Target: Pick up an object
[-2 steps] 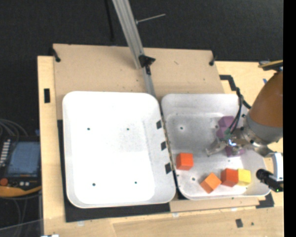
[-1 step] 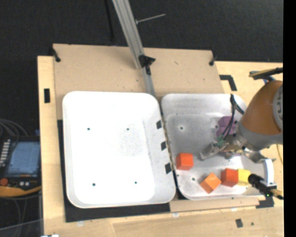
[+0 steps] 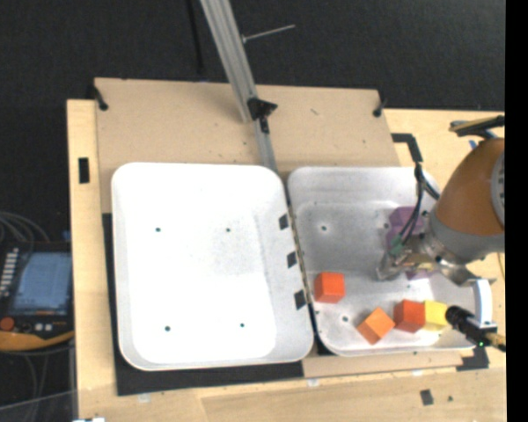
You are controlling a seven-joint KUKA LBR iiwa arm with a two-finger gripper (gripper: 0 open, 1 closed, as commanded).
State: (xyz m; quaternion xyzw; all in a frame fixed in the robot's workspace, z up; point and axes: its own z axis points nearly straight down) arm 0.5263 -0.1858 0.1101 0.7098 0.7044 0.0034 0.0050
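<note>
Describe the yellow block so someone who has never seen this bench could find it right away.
Look at the right-hand white bin, the one the grey and orange arm reaches into. Along its near edge lies a short row of blocks; the yellow block is at the right end, touching a red block. It is the only yellow one; the others are red or orange.
</note>
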